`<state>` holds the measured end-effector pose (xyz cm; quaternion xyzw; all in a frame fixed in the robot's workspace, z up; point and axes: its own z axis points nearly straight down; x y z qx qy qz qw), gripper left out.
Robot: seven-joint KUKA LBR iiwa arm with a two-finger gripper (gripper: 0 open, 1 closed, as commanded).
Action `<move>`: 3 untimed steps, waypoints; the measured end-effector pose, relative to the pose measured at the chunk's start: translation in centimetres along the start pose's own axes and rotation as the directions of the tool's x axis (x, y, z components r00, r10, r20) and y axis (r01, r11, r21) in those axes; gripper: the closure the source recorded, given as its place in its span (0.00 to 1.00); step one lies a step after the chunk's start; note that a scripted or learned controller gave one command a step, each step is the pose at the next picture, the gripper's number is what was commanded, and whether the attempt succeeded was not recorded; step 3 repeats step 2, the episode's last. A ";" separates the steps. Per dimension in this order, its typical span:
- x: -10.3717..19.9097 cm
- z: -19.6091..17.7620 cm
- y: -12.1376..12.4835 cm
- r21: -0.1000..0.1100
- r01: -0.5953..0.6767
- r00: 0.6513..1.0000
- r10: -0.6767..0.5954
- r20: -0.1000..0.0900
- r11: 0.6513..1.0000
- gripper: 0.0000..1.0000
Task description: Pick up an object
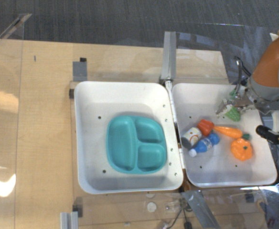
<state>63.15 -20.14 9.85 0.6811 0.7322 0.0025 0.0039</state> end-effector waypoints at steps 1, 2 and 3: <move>0.2 -1.3 0.3 -0.007 0.005 1.000 -0.005 0.002 1.000 1.00; 8.9 -8.8 4.1 0.000 -0.030 1.000 0.030 -0.002 1.000 1.00; 8.9 -8.8 4.1 0.000 -0.030 1.000 0.030 -0.002 1.000 1.00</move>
